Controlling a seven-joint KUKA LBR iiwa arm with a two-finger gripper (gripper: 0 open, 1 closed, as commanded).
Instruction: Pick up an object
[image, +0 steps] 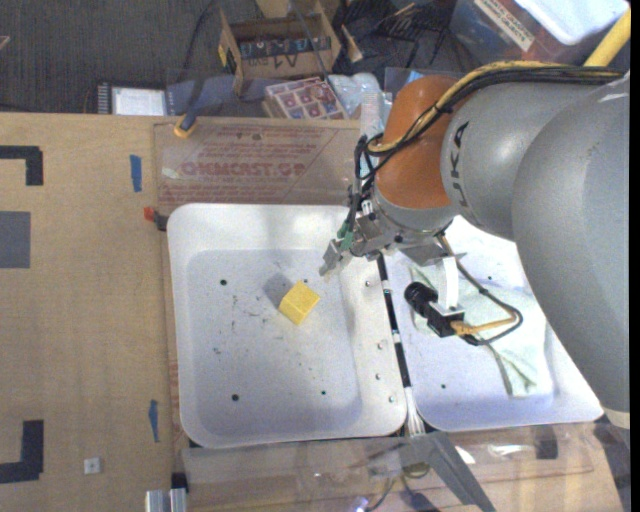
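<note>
Over the bench, arm (520, 150) fills the right side, wrist above the ridge between the bins. Left bin (200, 400) holds one yellow block (299, 303), mid-floor, open room all round. Right bin (560, 405) holds a pale green cloth (515, 365). Gripper (345, 245) sits near the left bin's right wall; finger state: cannot tell. Risk: descending here likely meets the wall, missing the block.

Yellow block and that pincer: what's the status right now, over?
Pincer above the left bin's right edge, holding nothing visible. Yellow block loose in left bin. Nothing between them.
</note>
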